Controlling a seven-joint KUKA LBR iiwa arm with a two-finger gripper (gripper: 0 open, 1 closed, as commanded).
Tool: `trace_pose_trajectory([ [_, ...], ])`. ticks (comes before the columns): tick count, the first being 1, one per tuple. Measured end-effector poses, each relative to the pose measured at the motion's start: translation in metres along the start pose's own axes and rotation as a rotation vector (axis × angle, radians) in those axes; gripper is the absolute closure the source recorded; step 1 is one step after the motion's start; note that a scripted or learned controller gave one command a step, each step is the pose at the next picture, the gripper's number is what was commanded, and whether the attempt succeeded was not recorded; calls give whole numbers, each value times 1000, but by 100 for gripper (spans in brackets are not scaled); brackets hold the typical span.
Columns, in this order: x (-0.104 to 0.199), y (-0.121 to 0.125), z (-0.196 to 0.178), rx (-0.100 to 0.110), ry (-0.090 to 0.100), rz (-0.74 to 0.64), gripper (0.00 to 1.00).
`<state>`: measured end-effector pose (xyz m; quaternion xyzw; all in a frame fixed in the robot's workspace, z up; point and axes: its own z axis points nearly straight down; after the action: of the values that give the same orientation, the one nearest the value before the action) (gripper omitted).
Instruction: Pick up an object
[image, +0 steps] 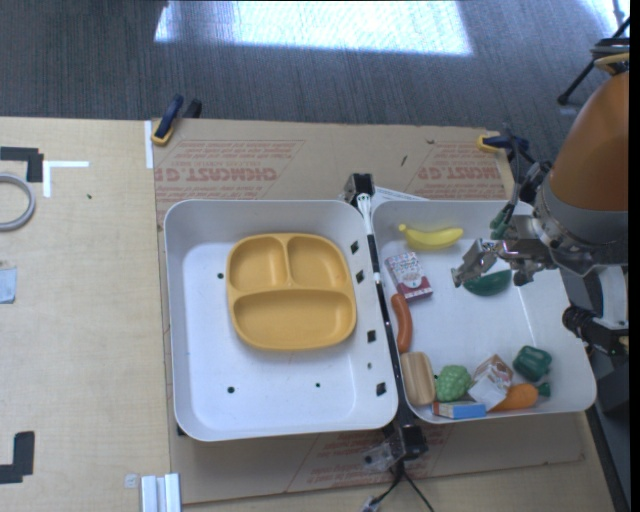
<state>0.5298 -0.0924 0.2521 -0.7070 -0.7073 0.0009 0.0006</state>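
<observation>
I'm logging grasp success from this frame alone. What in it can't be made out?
- Claw, camera view: too small and dark to tell its grip state.
- Dark green item: partly covered by the claw, so contact and identity are unclear.
- Small packet: print too small to read.
- Arm: cut off by the right edge.

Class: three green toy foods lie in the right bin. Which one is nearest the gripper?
The dark green one right beside the gripper, up near the banana. The other two green ones lie along the bin's front edge.

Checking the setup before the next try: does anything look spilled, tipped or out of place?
Nothing stands out. The yellow divided plate lies flat in the left white bin; the toy foods sit inside the right white bin.
</observation>
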Motion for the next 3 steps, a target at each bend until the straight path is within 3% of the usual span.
trace_pose_trajectory([
  [1,-42,-42,160,-2,1,-88,0],
  [2,-6,21,160,-2,0,-64,0],
  [3,-6,126,139,-3,0,-203,0],
])
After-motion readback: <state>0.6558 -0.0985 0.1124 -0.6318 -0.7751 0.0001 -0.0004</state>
